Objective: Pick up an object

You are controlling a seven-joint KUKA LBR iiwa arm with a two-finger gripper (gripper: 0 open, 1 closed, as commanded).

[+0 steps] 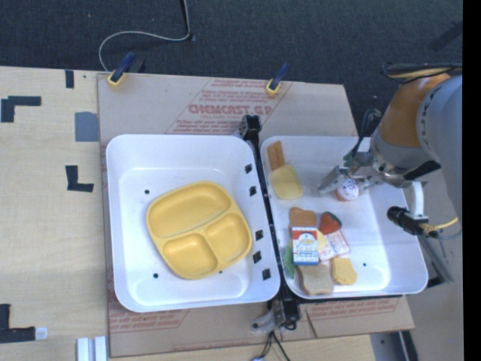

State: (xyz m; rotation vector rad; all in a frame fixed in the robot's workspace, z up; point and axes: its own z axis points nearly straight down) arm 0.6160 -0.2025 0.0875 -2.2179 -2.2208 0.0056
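The right bin (pixel 376 209) holds several small food items. An orange stick (pixel 276 155) and a yellow block (pixel 285 182) lie at its left side. Nearer the front are a brown toast piece (pixel 302 217), a red piece (pixel 330 222), a blue and white carton (pixel 305 247), a red and white packet (pixel 336 244), a bread slice (pixel 316 279) and a yellow chip (pixel 344 271). My gripper (pixel 340 181) hangs low over the bin's middle back, right above a small white and red round item (pixel 347 191). Whether it touches that item cannot be told.
The left bin (pixel 128 164) carries a yellow divided plate (pixel 199 229). A black divider edge (pixel 259 201) runs between the bins. The arm's grey body and orange band (pixel 406 119) reach in over the right bin's far right corner.
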